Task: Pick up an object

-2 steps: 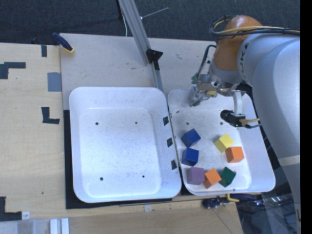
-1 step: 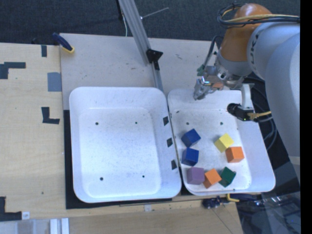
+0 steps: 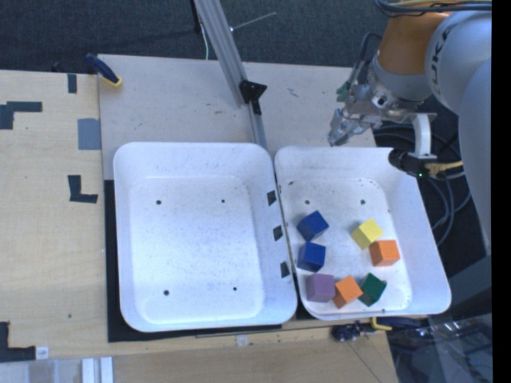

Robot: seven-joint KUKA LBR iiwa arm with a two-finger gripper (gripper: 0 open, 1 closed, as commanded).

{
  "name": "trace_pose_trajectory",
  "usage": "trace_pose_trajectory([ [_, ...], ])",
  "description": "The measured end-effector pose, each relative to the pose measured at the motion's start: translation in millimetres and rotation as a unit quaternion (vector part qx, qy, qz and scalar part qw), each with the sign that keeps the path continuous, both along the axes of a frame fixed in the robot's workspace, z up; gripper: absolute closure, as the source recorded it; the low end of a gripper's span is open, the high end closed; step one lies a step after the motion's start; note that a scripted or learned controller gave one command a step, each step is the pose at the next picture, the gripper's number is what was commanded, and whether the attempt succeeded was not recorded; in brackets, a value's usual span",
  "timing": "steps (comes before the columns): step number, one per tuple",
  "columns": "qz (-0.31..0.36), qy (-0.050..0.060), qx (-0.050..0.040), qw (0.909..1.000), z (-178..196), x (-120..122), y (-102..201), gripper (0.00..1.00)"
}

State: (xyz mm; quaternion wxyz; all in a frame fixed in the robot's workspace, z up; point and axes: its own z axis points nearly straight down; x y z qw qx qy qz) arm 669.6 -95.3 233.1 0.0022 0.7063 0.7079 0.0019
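Seven small cubes are lying in the right-hand shallow white plastic bin (image 3: 415, 214): two blue cubes (image 3: 312, 224) (image 3: 312, 255), two orange cubes (image 3: 384, 252) (image 3: 347, 290), one yellow cube (image 3: 368, 233), one purple cube (image 3: 321, 287) and one dark green cube (image 3: 372, 289) (the last three touching in a row). The left-hand white bin (image 3: 128, 206) is sitting beside it on the pale wooden bench (image 3: 48, 246). The metal two-finger gripper (image 3: 342, 131) is hovering above the right bin's far rim, grasping nothing; its opening I cannot tell.
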Motion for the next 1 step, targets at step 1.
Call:
trace_pose_trajectory([
  [1,0.0,0.001,0.0002,1.0,34.8,0.9,0.5,1.0],
])
